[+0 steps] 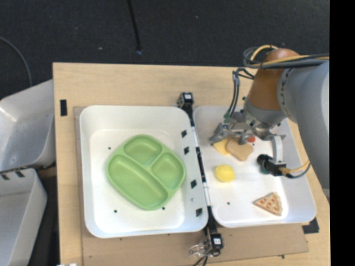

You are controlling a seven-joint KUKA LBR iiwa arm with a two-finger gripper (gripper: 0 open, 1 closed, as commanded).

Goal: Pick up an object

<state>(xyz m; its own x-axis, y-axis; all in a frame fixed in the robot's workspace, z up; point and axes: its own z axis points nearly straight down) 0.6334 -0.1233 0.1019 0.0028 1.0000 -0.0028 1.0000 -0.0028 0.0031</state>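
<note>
The gripper sits low in the upper part of the right bin, right of the frame's centre, with its metal fingers down among a tan, bread-like piece and a pale yellow wedge that touch each other. Whether the fingers are spread or closed, and whether either piece is actually between them, I cannot tell; the wrist hides the tips.

The step in hand looks like the grasp itself. To do it well, the fingers should straddle one piece alone, most likely the tan one, and close squarely before any lift, since the neighbouring wedge could be nudged or dragged along.

Just below, near the bin's middle, lies a round yellow ball, well apart from a pizza-slice toy toward the lower right.

The left bin holds a green divided plate. Both bins rest on a light wooden bench, with dark floor across the top of the frame.
</note>
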